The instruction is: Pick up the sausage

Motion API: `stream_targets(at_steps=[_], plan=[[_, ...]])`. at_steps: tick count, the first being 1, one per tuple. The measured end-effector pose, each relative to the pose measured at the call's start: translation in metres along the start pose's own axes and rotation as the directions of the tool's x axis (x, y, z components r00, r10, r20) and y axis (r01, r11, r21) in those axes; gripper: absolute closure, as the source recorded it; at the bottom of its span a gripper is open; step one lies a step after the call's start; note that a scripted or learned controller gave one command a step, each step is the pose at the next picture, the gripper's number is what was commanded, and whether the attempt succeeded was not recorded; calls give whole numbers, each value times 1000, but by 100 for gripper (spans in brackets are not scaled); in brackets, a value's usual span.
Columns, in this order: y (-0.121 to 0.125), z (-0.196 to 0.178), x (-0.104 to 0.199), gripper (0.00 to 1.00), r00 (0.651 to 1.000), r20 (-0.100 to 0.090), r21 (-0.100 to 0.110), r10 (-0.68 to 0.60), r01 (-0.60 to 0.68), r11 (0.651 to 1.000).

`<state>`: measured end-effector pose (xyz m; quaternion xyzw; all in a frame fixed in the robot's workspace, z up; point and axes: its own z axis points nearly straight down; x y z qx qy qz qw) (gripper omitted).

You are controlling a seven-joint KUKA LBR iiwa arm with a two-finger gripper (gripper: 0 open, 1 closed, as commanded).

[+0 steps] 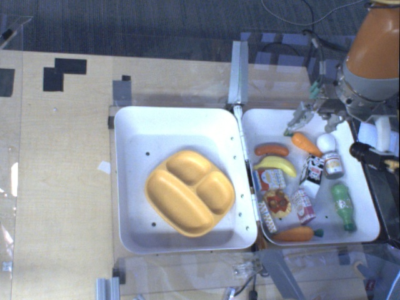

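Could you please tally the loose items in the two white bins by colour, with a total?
Yellow: 2, the yellow plastic divided tray and the yellow toy banana
Orange: 2, toy carrots
Reddish-brown: 1, the sausage
Green: 1, a bottle
White: 1, an egg
Printed packs and jar, mixed colours: 5
Total: 12

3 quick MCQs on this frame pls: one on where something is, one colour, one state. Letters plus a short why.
1. Where is the sausage?
A. left bin
B. right bin
C. bench

2. What colour is the divided tray?
A. yellow
B. blue
C. red

3. How does the bottle rest?
A. lying in the right bin
B. standing on the bench
C. in the tray

Key: 1 B, it lies by the right bin's left wall, above the banana. 2 A, yellow in the left bin. 3 A, green, on its side.
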<state>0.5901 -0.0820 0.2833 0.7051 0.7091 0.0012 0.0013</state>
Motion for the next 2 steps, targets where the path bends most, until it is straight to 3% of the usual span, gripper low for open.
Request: stream_targets(at_steps=[1,2], plan=[[9,98,28,0,878,0,-1,-479,479,878],[38,193,-13,0,896,2,-4,-444,444,896]])
